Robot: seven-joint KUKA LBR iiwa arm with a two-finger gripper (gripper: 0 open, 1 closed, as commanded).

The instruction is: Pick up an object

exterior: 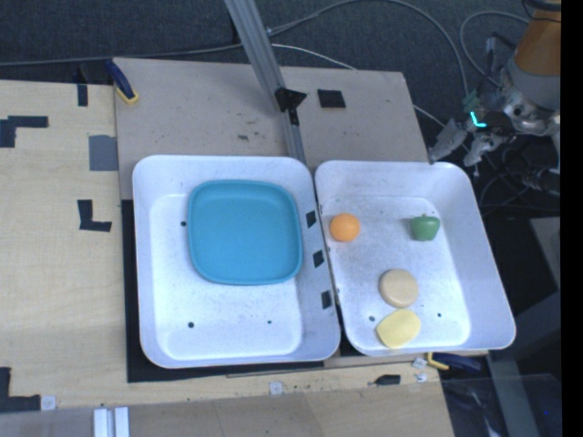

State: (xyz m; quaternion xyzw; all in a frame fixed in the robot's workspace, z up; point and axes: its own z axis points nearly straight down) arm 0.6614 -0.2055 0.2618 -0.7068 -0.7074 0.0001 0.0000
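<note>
Camera view: end effector [458, 142] over right bin [485, 244] top-right rim, grip state unclear; green object [424, 228] nearest.

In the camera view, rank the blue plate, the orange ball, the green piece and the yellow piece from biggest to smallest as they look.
1. blue plate, by far the largest
2. yellow piece
3. orange ball and green piece: they look about alike, so I won't rank them.
</note>
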